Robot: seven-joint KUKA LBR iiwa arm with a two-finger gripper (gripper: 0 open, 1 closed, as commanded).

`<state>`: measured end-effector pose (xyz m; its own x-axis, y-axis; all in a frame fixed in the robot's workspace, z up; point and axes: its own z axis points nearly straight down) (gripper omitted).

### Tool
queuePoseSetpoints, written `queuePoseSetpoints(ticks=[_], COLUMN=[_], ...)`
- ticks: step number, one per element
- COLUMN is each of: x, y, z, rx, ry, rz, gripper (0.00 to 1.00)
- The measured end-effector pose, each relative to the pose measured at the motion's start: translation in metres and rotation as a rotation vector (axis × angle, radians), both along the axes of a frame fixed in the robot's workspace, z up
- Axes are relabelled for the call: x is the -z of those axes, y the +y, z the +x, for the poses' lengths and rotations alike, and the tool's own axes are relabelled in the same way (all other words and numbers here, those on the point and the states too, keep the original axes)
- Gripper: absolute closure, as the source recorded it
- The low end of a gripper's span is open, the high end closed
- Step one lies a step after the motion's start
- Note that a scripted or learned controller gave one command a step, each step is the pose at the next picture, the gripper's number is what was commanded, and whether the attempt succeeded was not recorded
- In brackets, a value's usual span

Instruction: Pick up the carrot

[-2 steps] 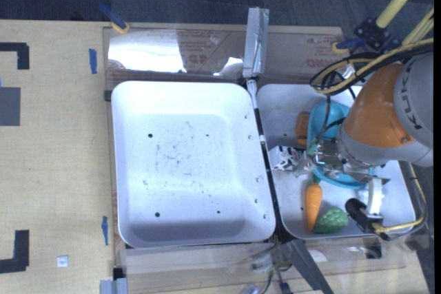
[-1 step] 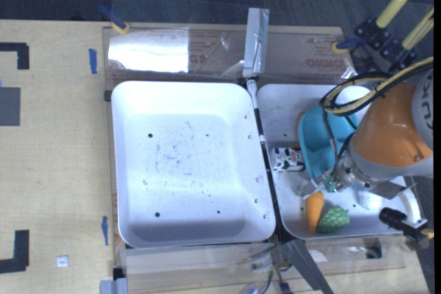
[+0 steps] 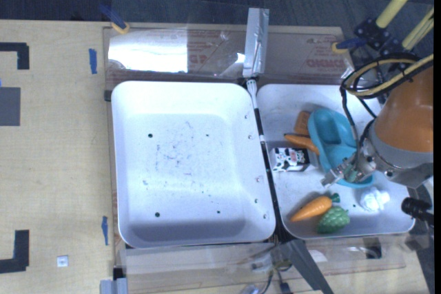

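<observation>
The carrot [image 3: 311, 208] is orange with a green leafy end and lies near the front edge of the right bin [image 3: 275, 107], pointing left. My gripper [image 3: 342, 173] hangs over the right bin, a little above and to the right of the carrot's leafy end and apart from it. It sits against the lower edge of a blue scoop-shaped toy [image 3: 333, 136]. The arm's orange band [image 3: 411, 118] comes in from the right and hides part of the bin.
A green bumpy toy [image 3: 333, 219] touches the carrot's right end. A black-and-white toy [image 3: 289, 159], two small orange pieces [image 3: 302, 133] and a white object [image 3: 374, 201] also lie in the right bin. The left bin [image 3: 186, 162] is beside it.
</observation>
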<state>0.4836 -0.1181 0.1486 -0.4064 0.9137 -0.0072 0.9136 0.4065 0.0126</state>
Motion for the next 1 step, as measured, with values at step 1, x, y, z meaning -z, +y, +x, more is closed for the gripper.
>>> queuePoseSetpoints(ticks=[1], x=[0.0042], y=[-0.0009], z=[-0.0033], rx=[0.003], ry=[0.012], rz=[0.001], gripper=[0.00])
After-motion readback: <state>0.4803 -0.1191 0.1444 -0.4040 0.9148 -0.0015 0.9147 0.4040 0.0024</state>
